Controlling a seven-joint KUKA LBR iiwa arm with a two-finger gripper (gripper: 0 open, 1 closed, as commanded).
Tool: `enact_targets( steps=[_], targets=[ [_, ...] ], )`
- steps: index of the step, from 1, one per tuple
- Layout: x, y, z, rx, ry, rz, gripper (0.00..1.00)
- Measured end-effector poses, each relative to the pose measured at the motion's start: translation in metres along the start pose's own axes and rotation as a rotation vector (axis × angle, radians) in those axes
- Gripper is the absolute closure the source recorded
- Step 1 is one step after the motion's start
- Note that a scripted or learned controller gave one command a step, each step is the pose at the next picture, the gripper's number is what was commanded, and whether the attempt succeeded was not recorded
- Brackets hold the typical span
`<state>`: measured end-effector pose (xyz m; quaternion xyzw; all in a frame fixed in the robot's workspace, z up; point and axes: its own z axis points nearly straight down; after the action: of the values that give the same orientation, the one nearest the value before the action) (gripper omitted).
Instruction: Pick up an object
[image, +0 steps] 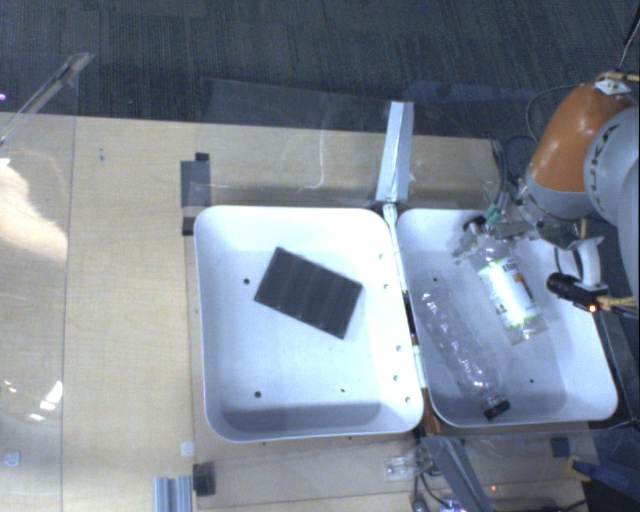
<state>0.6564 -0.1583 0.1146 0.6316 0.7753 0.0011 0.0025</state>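
Note:
In the right bin (585, 395) lie two clear plastic bottles. One, a labelled bottle (507, 290), points from the bin's far side toward its right wall. The other, a crumpled clear bottle (455, 345) with a black cap (495, 408), runs diagonally toward the near edge. A dark grey rectangular pad (308, 291) lies flat and tilted in the left bin (230, 400). My gripper (497, 220) hangs low over the far part of the right bin, right at the labelled bottle's far end. The orange band (568, 135) of the arm rises above it.
A metal divider post (395, 150) stands behind the seam between the bins. A black cable piece (572, 288) juts from the arm over the right bin's right side. A clear plastic sheet (40, 300) covers the bench at the left.

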Motion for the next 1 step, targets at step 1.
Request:
enact_targets(
  steps=[1],
  targets=[
    [-0.0210,-0.0400,0.0268,-0.003,-0.001,-0.036,0.00]
  ],
)
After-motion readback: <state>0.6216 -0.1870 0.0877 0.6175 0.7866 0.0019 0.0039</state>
